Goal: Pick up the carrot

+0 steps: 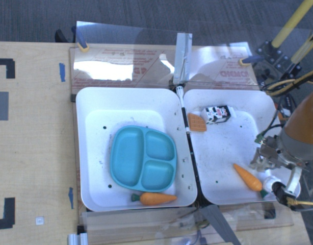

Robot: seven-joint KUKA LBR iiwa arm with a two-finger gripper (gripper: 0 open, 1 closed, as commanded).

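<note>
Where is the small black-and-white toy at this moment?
The black-and-white toy lies in the right bin, near its far wall, just right of the orange waffle piece by the divider between the bins.

A robotics lab bench: two white bins, clear acrylic shields, blue tape marks, loose cabling.
</note>
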